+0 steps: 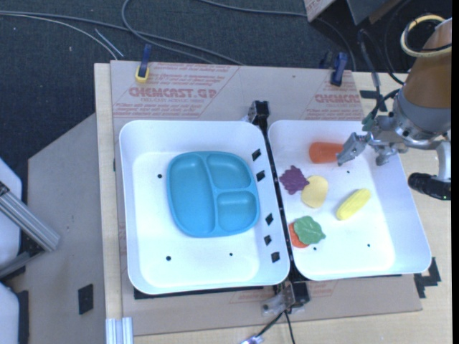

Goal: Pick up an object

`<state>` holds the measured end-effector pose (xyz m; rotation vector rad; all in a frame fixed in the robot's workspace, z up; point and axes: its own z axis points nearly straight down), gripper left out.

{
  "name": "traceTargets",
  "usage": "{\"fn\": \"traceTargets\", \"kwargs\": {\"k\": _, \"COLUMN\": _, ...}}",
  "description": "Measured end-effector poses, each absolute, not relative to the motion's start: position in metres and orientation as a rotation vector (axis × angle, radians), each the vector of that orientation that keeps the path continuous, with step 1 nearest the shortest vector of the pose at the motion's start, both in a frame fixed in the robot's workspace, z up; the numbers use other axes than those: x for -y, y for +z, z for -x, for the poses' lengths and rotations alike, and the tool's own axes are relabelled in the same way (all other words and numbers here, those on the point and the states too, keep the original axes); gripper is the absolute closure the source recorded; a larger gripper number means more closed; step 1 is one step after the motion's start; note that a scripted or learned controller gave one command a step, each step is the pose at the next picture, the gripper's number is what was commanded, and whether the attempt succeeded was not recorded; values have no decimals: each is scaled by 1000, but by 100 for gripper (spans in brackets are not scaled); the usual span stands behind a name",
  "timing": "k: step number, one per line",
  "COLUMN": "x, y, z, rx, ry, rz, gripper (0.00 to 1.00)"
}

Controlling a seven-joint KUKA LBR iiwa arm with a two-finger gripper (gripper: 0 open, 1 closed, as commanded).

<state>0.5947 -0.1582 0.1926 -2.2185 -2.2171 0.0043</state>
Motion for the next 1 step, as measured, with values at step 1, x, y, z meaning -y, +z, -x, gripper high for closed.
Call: {"fn": "traceTargets", "kwargs": {"k": 1, "x": 154, "y": 130, "z": -593, "rx": 2217, "ry": 4, "rz": 2217, "gripper": 0}}
